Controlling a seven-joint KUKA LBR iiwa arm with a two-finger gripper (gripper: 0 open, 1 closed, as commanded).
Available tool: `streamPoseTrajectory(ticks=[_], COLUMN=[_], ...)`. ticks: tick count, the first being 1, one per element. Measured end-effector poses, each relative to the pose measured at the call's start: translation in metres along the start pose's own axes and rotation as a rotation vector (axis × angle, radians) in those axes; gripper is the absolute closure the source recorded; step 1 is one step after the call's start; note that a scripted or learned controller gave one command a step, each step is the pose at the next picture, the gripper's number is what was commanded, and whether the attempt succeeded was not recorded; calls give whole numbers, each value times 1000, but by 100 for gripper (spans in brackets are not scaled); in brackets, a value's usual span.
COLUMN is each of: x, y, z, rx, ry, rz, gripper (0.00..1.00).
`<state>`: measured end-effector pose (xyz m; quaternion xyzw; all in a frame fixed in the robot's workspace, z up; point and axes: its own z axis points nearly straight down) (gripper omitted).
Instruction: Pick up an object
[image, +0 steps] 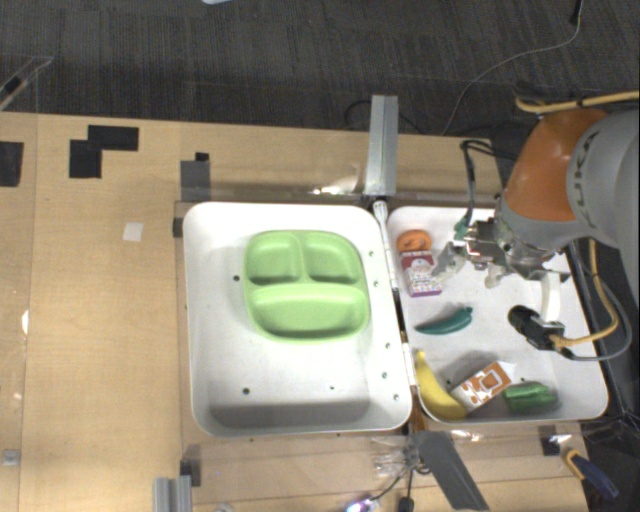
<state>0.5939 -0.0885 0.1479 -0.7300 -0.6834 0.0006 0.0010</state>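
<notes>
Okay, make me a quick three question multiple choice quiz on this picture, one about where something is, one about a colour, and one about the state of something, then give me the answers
1. Where does the green divided plate lie?
A. in the left bin
B. in the right bin
C. on the bare bench

2. What colour is the long curved fruit against the right bin's near-left wall?
A. red
B. yellow
C. blue

3. What is on the divided plate?
A. a banana
B. a carton
C. nothing

Answers:
1. A, the plate sits in the middle of the left bin.
2. B, the banana is plainly yellow, next to an orange and white carton.
3. C, all three of its compartments show bare green, while the objects lie in the right bin, where the claw hangs beside the purple and white packet.
</notes>
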Motion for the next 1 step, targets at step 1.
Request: streamPoseTrajectory(ticks=[1], x=[5], y=[44], z=[52], rx=[-21], ry=[1], rz=[-44], gripper=[0])
